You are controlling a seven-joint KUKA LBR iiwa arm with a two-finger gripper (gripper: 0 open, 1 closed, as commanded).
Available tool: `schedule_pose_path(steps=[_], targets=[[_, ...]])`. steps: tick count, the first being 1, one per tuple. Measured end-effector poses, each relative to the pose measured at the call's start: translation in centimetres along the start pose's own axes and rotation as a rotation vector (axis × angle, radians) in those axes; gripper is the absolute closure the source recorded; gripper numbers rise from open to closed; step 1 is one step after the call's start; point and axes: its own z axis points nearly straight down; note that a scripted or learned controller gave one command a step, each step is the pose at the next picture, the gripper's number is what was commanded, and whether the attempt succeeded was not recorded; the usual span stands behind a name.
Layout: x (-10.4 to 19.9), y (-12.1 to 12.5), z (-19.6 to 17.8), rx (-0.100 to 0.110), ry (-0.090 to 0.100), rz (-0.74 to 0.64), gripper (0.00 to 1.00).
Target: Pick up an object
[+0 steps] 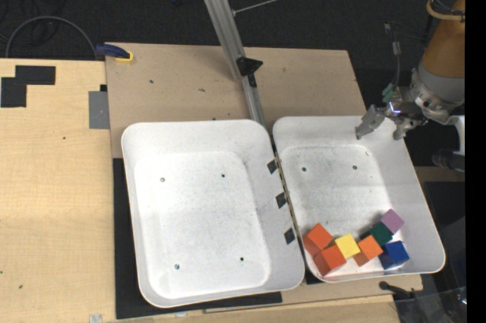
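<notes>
Several coloured blocks lie bunched at the near edge of the right bin (345,169): two orange-red blocks (325,247), a yellow one (348,246), an orange one (370,247), a dark green one (380,232), a blue one (394,254) and a purple one (392,221). My gripper (383,126) hangs over the far right corner of that bin, well away from the blocks. Its two grey fingers stand spread apart with nothing between them.
The left bin (197,204) sits beside the right one, with black clips (279,198) along the shared edge. A slanted aluminium rail (226,25) rises behind the bins. The arm's orange-banded wrist (446,40) stands at the right edge.
</notes>
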Motion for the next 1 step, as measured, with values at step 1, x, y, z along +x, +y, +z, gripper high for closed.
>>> schedule_pose_path(steps=[1], targets=[[0.00,-1.79,-1.47,-0.002,0.000,0.005,0.00]])
